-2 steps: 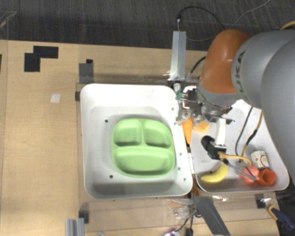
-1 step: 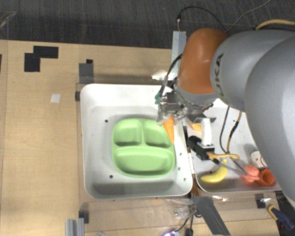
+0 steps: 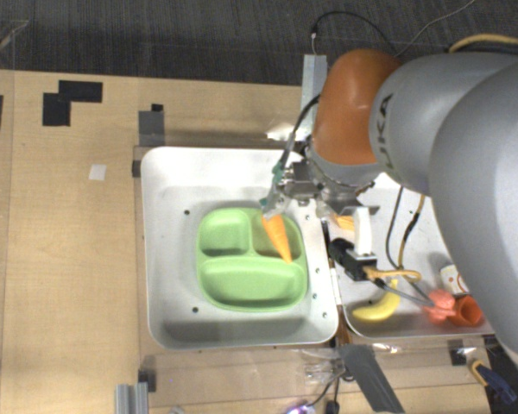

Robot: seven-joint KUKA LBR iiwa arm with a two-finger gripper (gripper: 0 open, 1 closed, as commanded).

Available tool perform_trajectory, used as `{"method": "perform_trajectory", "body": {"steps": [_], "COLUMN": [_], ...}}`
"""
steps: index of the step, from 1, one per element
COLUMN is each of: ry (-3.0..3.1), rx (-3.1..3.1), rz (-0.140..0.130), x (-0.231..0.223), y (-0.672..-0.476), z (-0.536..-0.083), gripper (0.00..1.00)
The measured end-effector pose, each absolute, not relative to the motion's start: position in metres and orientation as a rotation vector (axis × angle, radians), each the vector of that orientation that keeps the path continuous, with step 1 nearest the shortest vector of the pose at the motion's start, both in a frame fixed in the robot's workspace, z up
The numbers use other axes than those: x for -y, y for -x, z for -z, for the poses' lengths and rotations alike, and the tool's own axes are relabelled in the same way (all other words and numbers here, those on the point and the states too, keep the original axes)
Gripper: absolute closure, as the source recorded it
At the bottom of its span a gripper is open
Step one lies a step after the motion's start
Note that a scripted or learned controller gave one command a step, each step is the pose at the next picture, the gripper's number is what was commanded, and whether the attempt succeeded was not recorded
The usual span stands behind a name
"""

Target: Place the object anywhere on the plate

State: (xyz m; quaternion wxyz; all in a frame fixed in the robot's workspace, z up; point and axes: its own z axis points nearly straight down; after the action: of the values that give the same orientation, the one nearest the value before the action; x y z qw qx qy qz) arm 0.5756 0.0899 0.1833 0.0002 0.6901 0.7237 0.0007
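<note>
claw [image 3: 274,203] hovers over the green plate [image 3: 242,283], grip state hard to tell; the carrot [image 3: 278,235] beneath could roll off the divider ridge.

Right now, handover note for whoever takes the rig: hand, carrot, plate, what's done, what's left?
Hand: over the left bin, at the plate's upper right corner; grip state unclear.
Carrot: lying in the upper right compartment of the green plate, its top end just under the hand.
Done: carrot looks to be on the plate.
Left: confirm release, then pull the arm back.
Right bin holds a banana and other items, untouched.
</note>
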Motion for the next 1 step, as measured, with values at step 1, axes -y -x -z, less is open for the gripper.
{"method": "perform_trajectory", "body": {"steps": [1], "ry": [-1.986], "rx": [-2.431], "rz": [-0.005], "x": [-0.1233], "y": [-0.5966], "z": [-0.2808], "gripper": [0.00]}}
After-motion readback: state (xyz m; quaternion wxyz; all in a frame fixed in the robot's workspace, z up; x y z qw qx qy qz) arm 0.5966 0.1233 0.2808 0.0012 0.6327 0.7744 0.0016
